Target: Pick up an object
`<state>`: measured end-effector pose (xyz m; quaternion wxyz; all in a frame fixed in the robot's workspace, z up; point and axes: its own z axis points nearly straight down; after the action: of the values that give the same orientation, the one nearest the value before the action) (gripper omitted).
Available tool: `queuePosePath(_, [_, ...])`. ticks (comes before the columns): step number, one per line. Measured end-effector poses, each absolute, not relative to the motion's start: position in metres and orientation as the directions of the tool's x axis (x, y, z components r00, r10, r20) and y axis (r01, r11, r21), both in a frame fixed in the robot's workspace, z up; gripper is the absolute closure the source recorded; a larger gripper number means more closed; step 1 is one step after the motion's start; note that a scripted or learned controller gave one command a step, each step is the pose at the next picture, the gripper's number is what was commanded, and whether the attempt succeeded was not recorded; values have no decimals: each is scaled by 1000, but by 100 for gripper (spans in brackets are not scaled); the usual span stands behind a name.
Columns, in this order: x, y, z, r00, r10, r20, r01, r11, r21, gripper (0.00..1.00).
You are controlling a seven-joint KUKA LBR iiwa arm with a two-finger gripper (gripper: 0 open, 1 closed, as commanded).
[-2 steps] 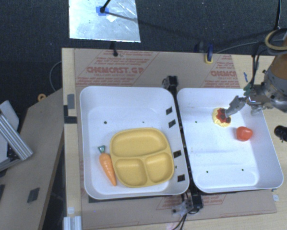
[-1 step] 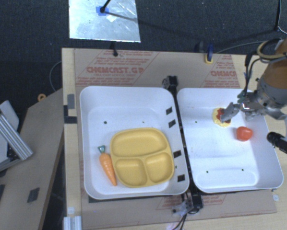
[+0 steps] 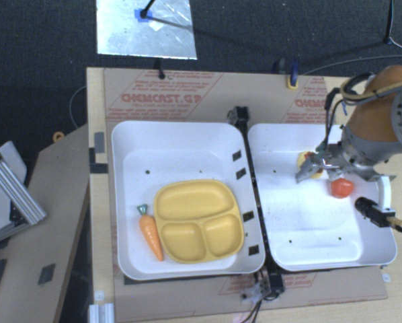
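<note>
Tabletop (image 3: 187, 89) with two white bins; tool (image 3: 313, 167), grip state unclear, in right bin (image 3: 322, 247), red-orange object (image 3: 341, 188) at its four o'clock

the arm (image 3: 382, 113) is cut off at the right edge, and it partly hides a yellow object (image 3: 303, 158).

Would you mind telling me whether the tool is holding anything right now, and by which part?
It cannot be told: the tool is low in the right bin, beside a yellow object and an orange-red object.
</note>
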<state>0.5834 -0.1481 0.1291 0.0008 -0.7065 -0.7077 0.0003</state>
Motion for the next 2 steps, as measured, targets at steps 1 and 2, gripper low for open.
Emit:
queuePosePath(1, [585, -149, 143, -2, 1000, -2, 1000, 2, 5, 100])
queuePosePath(2, [584, -148, 186, -4, 1000, -1, 1000, 4, 4, 100])
